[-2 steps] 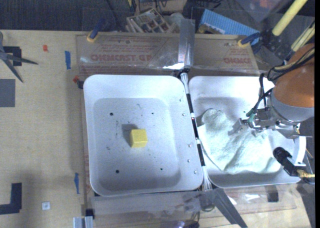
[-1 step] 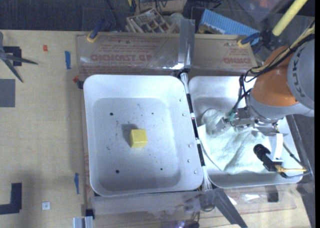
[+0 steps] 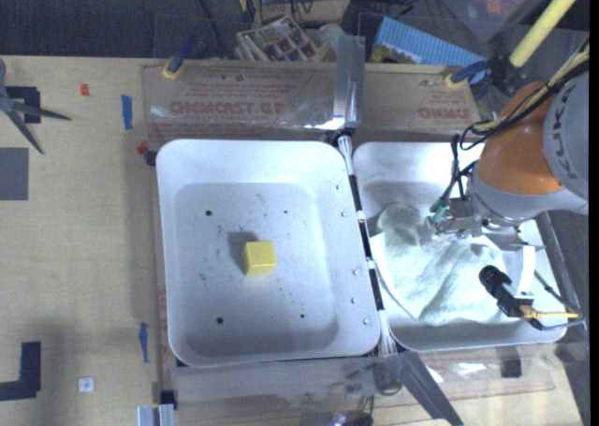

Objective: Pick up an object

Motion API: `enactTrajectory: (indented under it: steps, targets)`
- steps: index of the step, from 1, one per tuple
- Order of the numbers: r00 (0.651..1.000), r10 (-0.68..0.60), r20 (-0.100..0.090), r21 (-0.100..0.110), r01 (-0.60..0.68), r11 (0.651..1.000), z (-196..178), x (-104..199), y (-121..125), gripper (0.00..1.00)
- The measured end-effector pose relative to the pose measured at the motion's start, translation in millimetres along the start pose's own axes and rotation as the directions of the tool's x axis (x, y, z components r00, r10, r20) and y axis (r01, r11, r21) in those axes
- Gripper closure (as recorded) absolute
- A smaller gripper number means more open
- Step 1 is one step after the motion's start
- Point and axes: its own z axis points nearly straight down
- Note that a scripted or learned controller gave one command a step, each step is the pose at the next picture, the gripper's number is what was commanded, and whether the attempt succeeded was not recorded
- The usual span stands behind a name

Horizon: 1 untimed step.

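Two white bins, left bin [image 3: 178, 227], right bin [image 3: 412, 167], one yellow block [image 3: 259, 257], one robot arm [image 3: 529, 157]

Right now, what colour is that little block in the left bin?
Yellow. The block shows plainly in the camera view, on the left bin's white floor.

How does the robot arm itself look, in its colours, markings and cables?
The arm is grey with a broad orange band above the wrist. Dark KUKA lettering shows on its grey shell. Black cables run beside the band toward the metallic gripper.
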Motion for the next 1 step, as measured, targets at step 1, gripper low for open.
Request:
enactTrajectory:
  steps: [1]
  targets:
    - [0.752, 0.659, -0.001, -0.007, -0.659, 0.752, 31.1, 0.6, 49.9, 1.0]
